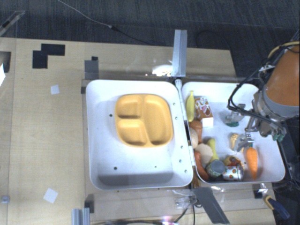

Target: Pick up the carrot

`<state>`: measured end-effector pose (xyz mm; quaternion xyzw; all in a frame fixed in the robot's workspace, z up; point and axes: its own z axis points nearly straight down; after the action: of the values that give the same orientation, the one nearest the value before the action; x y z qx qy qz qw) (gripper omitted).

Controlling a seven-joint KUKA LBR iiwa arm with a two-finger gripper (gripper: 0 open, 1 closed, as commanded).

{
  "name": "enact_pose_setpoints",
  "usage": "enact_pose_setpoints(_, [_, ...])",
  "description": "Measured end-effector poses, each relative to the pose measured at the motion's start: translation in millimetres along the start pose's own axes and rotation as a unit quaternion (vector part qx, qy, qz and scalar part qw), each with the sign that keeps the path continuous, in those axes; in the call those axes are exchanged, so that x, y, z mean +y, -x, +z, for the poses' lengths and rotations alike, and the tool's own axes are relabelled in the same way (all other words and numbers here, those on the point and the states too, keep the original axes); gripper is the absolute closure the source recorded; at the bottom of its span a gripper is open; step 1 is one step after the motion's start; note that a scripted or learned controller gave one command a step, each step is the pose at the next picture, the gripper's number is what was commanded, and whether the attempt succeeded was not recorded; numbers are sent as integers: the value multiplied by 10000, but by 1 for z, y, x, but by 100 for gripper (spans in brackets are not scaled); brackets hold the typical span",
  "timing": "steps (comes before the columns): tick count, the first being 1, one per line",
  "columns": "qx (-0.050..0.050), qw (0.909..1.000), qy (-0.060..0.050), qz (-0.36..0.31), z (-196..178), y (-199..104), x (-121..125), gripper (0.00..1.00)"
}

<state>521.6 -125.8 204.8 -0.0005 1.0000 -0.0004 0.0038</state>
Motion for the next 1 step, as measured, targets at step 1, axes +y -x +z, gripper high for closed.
enact_pose_setpoints(1, [-96,9996,-30,-249,99,-5,-46,0])
